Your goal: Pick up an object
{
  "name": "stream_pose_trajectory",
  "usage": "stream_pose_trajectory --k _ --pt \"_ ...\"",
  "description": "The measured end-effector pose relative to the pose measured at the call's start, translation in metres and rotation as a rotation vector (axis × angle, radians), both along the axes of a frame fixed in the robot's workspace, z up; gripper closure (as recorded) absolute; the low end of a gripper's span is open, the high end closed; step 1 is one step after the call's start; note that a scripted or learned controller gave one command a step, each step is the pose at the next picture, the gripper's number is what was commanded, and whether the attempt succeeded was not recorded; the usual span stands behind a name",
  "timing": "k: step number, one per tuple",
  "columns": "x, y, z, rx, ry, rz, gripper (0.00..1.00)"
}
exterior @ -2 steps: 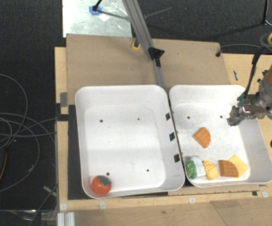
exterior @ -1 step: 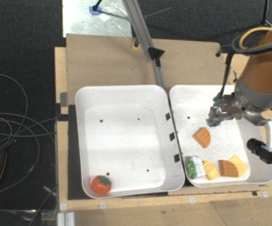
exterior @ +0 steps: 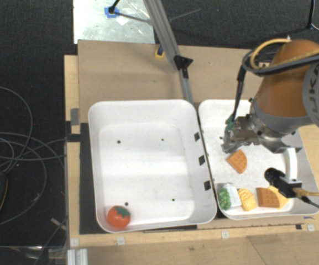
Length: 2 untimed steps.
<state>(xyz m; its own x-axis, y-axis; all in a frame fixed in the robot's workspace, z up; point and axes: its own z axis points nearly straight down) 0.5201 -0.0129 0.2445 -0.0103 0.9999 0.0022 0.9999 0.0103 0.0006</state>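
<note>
Orange wedge (exterior: 237,162) lies below "KUKA"-lettered arm (exterior: 314,95).

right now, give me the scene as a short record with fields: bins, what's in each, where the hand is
bins: left bin and right bin, both white and shallow, side by side
left bin contents: red tomato in the near left corner
right bin contents: orange wedge mid-bin; green and white item, yellow piece and orange waffle piece along the near edge
hand: hand over the right bin, just above the orange wedge
grip: cannot tell
</note>
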Motion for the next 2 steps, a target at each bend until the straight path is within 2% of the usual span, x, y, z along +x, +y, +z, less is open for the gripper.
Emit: stream_pose_trajectory --k 1,2 --pt "-0.011 0.047 -0.013 0.001 0.000 -0.001 1.00" --pt "-0.011 0.092 -0.016 0.000 0.000 -0.001 1.00"
